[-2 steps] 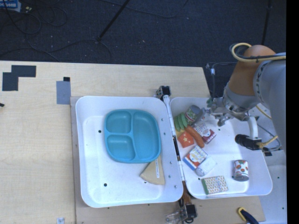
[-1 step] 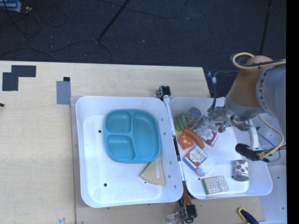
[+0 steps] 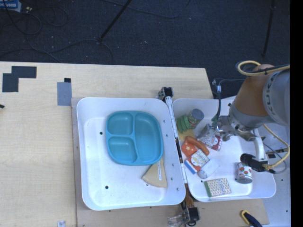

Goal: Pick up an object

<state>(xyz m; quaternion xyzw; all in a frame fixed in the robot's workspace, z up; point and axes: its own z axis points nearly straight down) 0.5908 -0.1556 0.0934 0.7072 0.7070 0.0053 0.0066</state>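
Note:
My gripper (image 3: 217, 127) hangs low over the middle of the right bin (image 3: 265, 190), below the arm's orange band (image 3: 251, 96). Its tip is right above a small red and white packet (image 3: 212, 140). Left of it stand a green can (image 3: 185, 123) and a grey-topped tin (image 3: 196, 114). An orange-red packet (image 3: 193, 148) and a white and blue box (image 3: 200, 162) lie just below. A green patterned card (image 3: 218, 187) and a small red and white can (image 3: 244, 173) rest near the bin's front. I see nothing lifted.
The left bin (image 3: 90, 174) holds a blue divided plate (image 3: 134, 137) and a tan wedge (image 3: 156, 176). A ridge (image 3: 173, 136) separates the two bins. Cables and a black fitting (image 3: 253, 162) trail from the arm on the right.

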